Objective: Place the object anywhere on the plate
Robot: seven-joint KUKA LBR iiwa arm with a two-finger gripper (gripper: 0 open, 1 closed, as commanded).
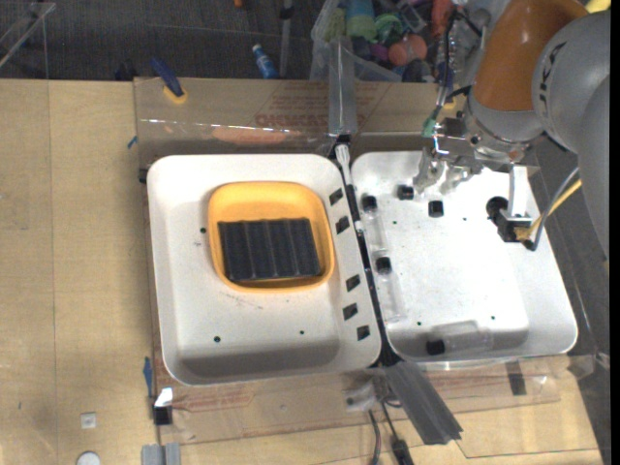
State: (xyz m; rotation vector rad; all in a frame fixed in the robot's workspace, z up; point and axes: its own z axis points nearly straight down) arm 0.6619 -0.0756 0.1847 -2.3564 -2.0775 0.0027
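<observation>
A black ribbed rectangular object point(269, 250) lies flat on the yellow plate point(225, 204) in the left bin point(174, 289), covering most of the plate's middle. My gripper point(440, 176) hangs over the back of the right bin point(465, 279), far to the right of the plate. Its fingers point(425, 179) stand apart with nothing between them.
A row of small black clips point(351, 281) runs along the divider between the bins. Small dark spots point(434, 206) dot the right bin's floor, and a black fitting with a yellow cable point(511, 219) sits at its right. A box of toys point(402, 17) stands behind the bench.
</observation>
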